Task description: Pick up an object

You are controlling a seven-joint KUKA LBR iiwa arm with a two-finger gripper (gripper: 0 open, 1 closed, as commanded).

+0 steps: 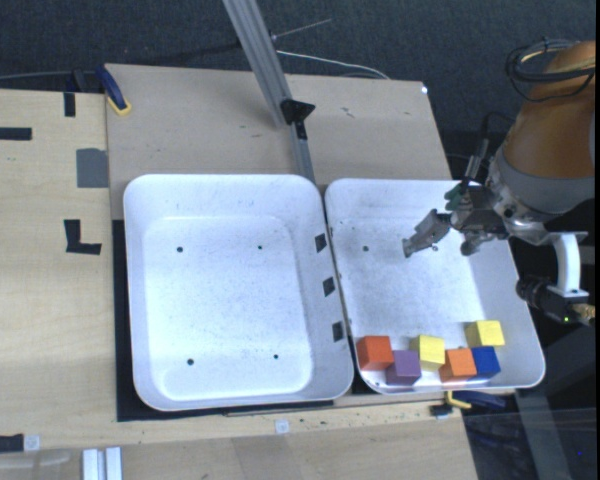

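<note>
Down at the near edge of the right bin (500,268) the blocks sit huddled against the front wall: an orange block (375,350), a purple block (407,366), a yellow block (431,349), a second orange block (460,364), a blue block (486,362) and another yellow block (486,332) — likely slid there because the bin floor tips that way. All of them lie nearer me than the gripper (442,233) and well apart from it. The gripper hangs over the bin's bare far half, its fingers spread with nothing between them, so I judge no pick has begun. To its left sits the left bin (140,268). Beyond it, a metal pole (260,48) slants away.
</note>
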